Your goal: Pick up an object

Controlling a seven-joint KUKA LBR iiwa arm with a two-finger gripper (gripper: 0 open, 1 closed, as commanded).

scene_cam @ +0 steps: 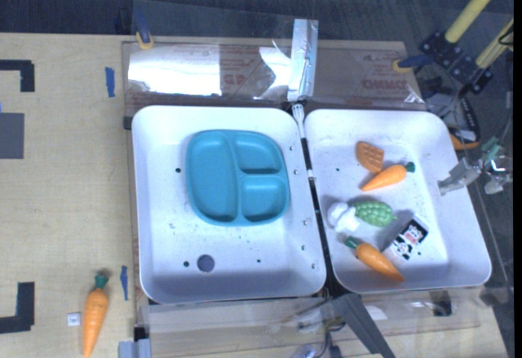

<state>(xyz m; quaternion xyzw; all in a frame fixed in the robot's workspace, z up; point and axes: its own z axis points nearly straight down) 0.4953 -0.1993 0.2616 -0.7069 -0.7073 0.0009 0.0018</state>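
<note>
In the bin on the view's right (336, 144) lay the loose toys. One toy carrot (385, 178) was near the middle, just below an orange waffle-like piece (369, 155). Lower lay a green knobbly toy (373, 213) touching a white piece (343, 216) on its left. A second carrot (377, 258) was near the front wall, and a small black-and-white box (408, 239) lay just beside it. The gripper (461, 177) was at the right rim of this bin, apart from all the toys and holding nothing; whether it was open or closed I could not tell. The other bin (155, 185) held a blue divided plate (238, 177). A third carrot (95, 311) lay on the wooden bench (57, 209), outside both bins.
</note>
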